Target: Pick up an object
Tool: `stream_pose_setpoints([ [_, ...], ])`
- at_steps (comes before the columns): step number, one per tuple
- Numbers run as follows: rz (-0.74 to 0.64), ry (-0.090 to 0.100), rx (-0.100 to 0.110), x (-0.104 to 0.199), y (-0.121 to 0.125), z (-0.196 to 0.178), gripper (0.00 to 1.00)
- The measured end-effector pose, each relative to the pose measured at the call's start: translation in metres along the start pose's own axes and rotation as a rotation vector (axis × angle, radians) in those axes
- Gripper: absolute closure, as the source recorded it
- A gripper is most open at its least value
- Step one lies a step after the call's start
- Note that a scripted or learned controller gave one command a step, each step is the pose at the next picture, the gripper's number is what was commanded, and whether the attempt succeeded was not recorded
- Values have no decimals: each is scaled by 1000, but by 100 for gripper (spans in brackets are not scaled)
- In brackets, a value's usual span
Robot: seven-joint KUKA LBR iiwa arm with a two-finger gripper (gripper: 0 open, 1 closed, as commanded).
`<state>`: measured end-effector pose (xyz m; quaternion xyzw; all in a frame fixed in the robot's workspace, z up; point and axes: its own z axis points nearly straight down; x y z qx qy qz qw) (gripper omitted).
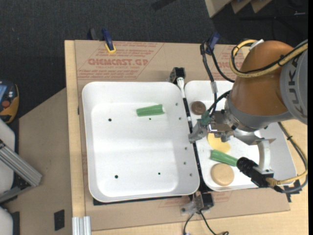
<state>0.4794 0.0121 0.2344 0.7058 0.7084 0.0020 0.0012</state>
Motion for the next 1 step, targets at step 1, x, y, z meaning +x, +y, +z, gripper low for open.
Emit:
stream_pose_setpoints([
  [1, 4, -2, 1, -2, 1, -8, 100],
])
